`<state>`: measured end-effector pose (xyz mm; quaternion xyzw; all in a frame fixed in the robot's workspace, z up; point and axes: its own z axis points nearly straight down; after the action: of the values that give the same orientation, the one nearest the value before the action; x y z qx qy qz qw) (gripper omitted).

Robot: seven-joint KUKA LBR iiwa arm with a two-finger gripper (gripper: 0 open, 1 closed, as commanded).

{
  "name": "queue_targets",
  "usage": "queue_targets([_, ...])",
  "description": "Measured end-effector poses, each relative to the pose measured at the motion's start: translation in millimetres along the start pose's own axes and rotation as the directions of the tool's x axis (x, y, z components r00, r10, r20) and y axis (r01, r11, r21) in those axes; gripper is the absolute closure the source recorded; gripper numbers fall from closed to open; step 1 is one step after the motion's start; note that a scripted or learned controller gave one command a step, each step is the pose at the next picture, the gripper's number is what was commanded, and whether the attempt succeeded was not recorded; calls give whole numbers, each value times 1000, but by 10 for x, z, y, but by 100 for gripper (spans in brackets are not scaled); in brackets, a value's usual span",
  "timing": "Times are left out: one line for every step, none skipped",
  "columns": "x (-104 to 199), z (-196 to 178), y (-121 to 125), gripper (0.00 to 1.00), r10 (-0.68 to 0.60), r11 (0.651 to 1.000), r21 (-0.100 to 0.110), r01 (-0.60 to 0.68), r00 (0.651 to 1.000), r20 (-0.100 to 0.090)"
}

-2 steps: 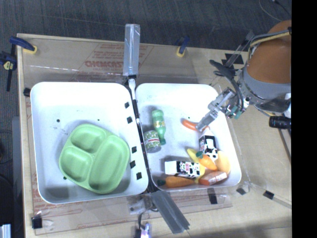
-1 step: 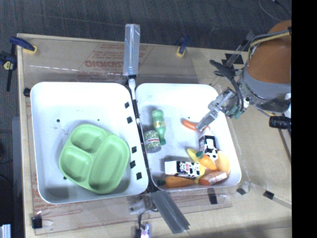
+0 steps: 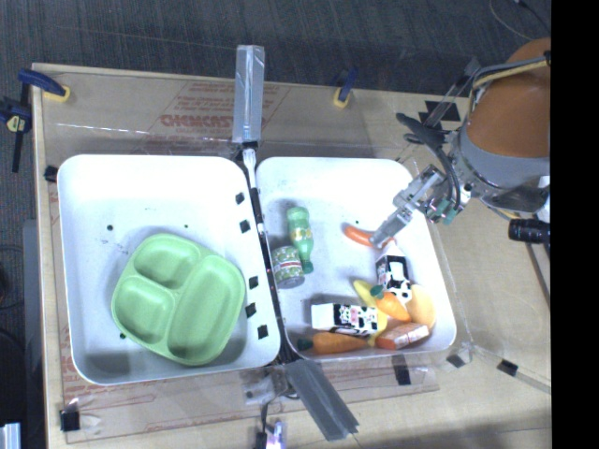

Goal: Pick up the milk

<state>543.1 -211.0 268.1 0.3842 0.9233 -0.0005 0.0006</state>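
Milk carton (image 3: 344, 317) lies on its side near the front edge of the right bin (image 3: 328, 171) – white with black cow patches, long axis roughly left-right. A second cow-print carton (image 3: 394, 276) stands just behind and to the right of it, close to the bin's right wall, so two cow-patterned cartons in total; can't tell from here which one is labelled milk.

Right bin contents, working outward:
- 1 yellow banana-like piece (image 3: 368, 293) between the two cartons, touching or nearly touching both
- 1 orange carrot-like piece (image 3: 339, 343) along the front wall, just in front of the lying carton
- 1 orange rounded piece (image 3: 418, 307) and 1 reddish-pink piece (image 3: 404, 337) in the front right corner, packed against the cartons
- 1 green bottle (image 3: 299, 232) left of centre, tilted, with 1 small can or jar (image 3: 289, 267) just in front of it, near the divider
- 1 small orange-red piece (image 3: 357, 235) mid-bin, apart from the pile

Gripper (image 3: 381, 238) sits low over the right bin, tip just beside that small orange-red piece and behind the standing carton. Nothing visible between the jaws; can't tell whether they're wide or narrow at this angle.

Left bin (image 3: 140, 171): 1 green divided plate (image 3: 181, 296), three compartments, toward the front – nothing in the compartments

Both bins sit side by side on the table (image 3: 122, 101)
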Motion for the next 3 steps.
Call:
queue_targets([-53, -842, 69, 0, -344, 939, 0, 344, 939, 3])
queue_targets([216, -29, -205, 0, -375, 927, 0, 375, 927, -1])
queue_targets([208, -140, -194, 100, -378, 926, 1, 378, 926, 2])
